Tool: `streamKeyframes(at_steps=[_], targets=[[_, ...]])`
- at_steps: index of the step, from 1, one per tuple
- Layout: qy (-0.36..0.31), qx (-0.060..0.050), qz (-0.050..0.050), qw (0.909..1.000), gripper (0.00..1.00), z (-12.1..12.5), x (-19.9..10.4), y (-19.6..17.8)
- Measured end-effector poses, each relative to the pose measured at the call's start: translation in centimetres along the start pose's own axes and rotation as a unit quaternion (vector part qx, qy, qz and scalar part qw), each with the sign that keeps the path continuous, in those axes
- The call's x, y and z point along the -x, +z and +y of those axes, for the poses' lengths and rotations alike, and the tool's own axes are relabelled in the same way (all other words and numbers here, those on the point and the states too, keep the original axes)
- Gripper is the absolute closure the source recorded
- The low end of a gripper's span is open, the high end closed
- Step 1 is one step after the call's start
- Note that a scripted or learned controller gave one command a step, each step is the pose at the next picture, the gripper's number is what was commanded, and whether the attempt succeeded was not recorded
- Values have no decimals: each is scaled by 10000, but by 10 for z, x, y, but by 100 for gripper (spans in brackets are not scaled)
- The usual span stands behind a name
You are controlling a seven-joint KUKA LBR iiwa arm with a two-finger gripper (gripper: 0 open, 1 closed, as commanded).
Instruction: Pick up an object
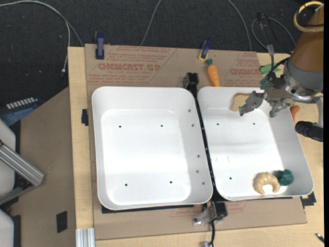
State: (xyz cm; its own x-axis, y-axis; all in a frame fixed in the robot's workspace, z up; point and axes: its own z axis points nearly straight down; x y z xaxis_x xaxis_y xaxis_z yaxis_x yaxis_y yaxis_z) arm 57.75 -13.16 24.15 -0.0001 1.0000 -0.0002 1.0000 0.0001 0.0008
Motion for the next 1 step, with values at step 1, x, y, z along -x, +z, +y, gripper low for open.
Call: streamKeyframes(at_steps=[1], targets=[[22, -23, 3, 10000, 0, -15, 78, 97]])
